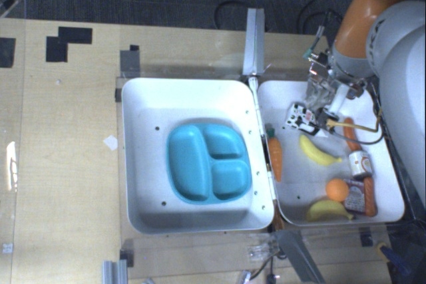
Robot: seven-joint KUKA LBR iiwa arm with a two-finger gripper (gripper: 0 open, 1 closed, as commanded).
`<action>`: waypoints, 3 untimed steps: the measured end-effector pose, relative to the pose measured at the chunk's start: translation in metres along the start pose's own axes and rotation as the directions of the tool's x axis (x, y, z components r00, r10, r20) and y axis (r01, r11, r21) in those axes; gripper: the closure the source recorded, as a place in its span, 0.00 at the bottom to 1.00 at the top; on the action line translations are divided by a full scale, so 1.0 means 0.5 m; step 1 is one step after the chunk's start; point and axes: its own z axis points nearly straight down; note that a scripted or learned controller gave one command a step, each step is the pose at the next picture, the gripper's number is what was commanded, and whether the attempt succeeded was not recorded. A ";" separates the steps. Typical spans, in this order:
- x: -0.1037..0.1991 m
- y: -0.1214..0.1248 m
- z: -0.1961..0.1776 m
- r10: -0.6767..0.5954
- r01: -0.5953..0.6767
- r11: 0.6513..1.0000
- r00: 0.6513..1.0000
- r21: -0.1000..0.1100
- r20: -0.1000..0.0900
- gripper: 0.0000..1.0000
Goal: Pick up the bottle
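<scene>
The arm (393, 30) reaches in over the right bin (283, 206). Well left of the gripper (313, 110), the left bin (143, 143) carries a blue divided tray (206, 161). No telling the gripper's state from here. The bottle (360, 164), small, white label, dark cap, lies below and right of it, hard by the bin's right wall beside a banana (317, 151).
</scene>
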 end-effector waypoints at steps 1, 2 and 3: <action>0.162 -0.095 -0.104 0.075 -0.075 0.997 0.997 -0.001 -0.003 1.00; 0.257 -0.235 -0.100 0.121 -0.121 0.993 0.993 0.002 -0.001 1.00; 0.336 -0.388 -0.072 0.150 -0.150 0.989 0.989 0.003 0.000 1.00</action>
